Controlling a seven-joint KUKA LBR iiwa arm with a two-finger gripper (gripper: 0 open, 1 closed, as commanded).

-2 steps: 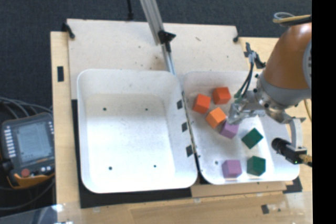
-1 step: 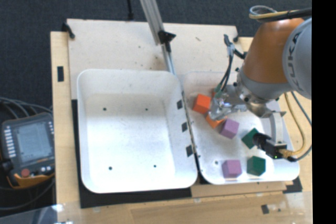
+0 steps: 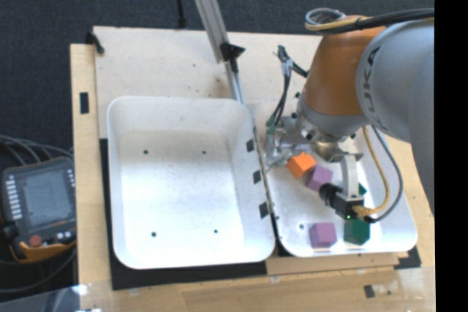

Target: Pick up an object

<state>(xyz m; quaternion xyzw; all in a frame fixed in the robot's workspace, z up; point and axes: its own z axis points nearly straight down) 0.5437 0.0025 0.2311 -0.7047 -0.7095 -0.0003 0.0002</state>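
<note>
Cubes in right bin (image 3: 398,230) — orange (image 3: 300,165), purple (image 3: 322,234), green (image 3: 357,231).

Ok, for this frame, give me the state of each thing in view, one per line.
orange block: lying in the right bin, just under the arm's wrist
upper purple block: lying beside the orange block
lower purple block: lying near the front rim
green block: lying near the front rim
left bin: holds no blocks
</note>
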